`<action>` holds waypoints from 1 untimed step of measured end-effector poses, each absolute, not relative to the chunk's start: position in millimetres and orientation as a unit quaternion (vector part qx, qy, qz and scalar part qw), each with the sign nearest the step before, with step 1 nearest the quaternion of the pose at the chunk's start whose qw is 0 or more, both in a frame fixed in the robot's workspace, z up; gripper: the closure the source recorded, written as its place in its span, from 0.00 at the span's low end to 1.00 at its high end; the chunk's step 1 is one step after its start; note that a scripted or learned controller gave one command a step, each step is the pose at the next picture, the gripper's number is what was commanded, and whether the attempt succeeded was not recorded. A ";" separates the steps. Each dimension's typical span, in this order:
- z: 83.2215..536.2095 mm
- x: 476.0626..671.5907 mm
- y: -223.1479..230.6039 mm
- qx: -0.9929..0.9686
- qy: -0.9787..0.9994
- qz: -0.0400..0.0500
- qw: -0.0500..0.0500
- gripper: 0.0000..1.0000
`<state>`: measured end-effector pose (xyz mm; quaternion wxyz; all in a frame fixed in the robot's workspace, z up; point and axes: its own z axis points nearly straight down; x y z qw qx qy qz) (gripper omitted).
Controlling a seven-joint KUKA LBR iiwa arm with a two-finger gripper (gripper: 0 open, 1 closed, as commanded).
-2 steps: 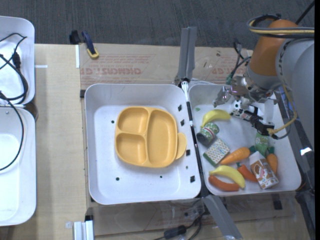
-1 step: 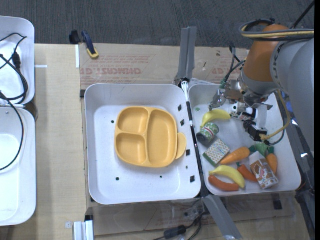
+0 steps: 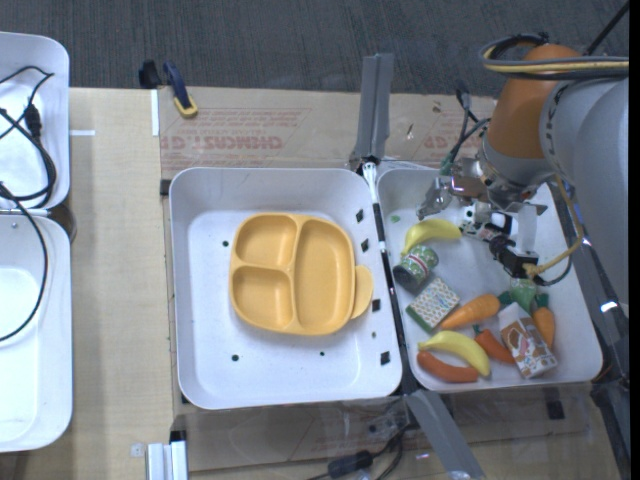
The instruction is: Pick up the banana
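Camera view: arm (image 3: 560, 108) bent low over right bin (image 3: 580, 353), fingers (image 3: 452, 200) above banana (image 3: 432, 232); grip state unclear.

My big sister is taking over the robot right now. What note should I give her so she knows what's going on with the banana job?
Gripper: low over the far end of the right bin, just beside the upper banana; nothing visibly between its fingers, and open or shut is not clear.
Bananas: the second banana lies near the front, on a red pepper.
Left bin: holds the yellow divided plate.
Done: no banana lifted.
Left: grip one banana and raise it.
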<state>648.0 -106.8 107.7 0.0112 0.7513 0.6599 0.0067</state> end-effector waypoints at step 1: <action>108.1 650.3 -127.7 0.714 0.700 0.010 0.009 0.00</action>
